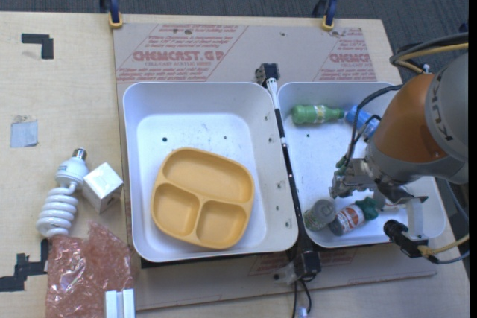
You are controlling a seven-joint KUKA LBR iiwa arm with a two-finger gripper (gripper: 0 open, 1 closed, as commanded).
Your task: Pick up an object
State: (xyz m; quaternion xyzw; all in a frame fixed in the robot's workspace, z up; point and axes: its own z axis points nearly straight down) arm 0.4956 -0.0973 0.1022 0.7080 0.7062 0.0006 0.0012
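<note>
While its pincer (350, 186), grip unclear, hovers, a glossy cylindrical bottle (350, 219) lies below.

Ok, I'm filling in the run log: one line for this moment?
arm: over right bin | gripper: above small bottle and grey object | green bottle: far end | left bin: yellow tray

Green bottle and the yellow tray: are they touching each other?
Apart. The camera view shows the green bottle lying in the right bin, while the yellow tray lies in the left bin, with the bins' walls between them.
</note>
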